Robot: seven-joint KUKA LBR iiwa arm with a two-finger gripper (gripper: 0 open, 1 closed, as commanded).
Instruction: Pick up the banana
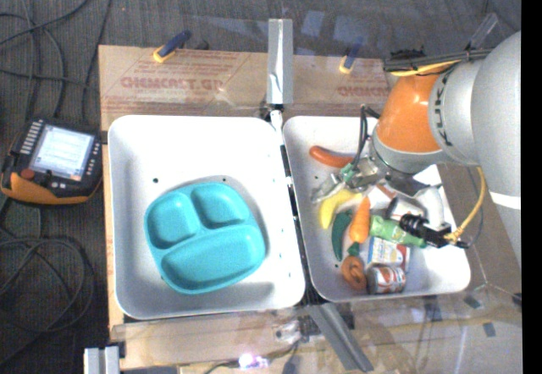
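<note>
The banana lies in the right bin, near its left wall, hemmed in by a carrot just beside it and a green thing under its lower end. The gripper sits at the banana's upper end; I cannot tell how wide it stands, or whether it has hold of anything (the wrist hides it). The risk I judge greatest: the close crowding lets the carrot or a can get caught instead, or the banana gets nudged aside and slips free. Its long axis runs on a slant, from upper right to lower left, curving gently.
</note>
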